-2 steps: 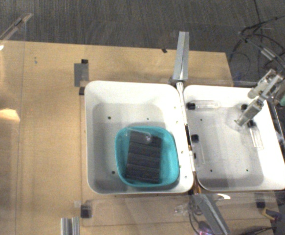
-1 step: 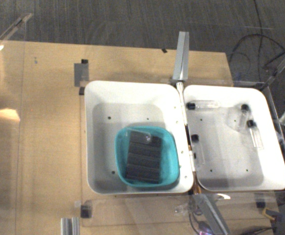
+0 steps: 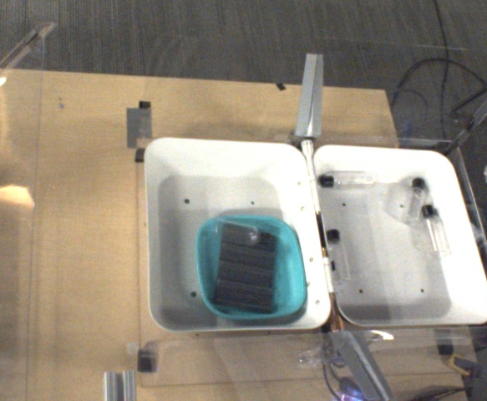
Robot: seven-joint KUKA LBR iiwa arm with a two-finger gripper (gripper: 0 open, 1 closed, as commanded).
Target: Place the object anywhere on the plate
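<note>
Two shallow white bins sit side by side on the pale wooden bench (image 3: 59, 266), their inner rims touching along a seam that runs up to a grey metal bar (image 3: 311, 94) standing at the far edge. In the left white bin (image 3: 155, 224) lies a teal square plate with rounded corners (image 3: 291, 266), set toward the near right corner of that bin. The dark grey ribbed rectangular block (image 3: 245, 267) lies flat on the plate, its long side running away from me with a slight tilt. It covers most of the plate's middle and leaves teal showing all round it. The right white bin (image 3: 469, 249) holds several clear plastic vials with black caps. One vial (image 3: 347, 178) lies crosswise near the far left corner, and two more (image 3: 416, 199) (image 3: 433, 228) lie close together toward the far right. A fourth (image 3: 337, 253) lies along the left wall. All of them are well apart from the plate and the block. Dark cables (image 3: 427, 82) loop over the grey carpet (image 3: 185, 15) beyond the bench on the right. As for the gripper, I cannot tell from here whether it is released or clenched. Nothing touches the block except the plate beneath it.
</note>
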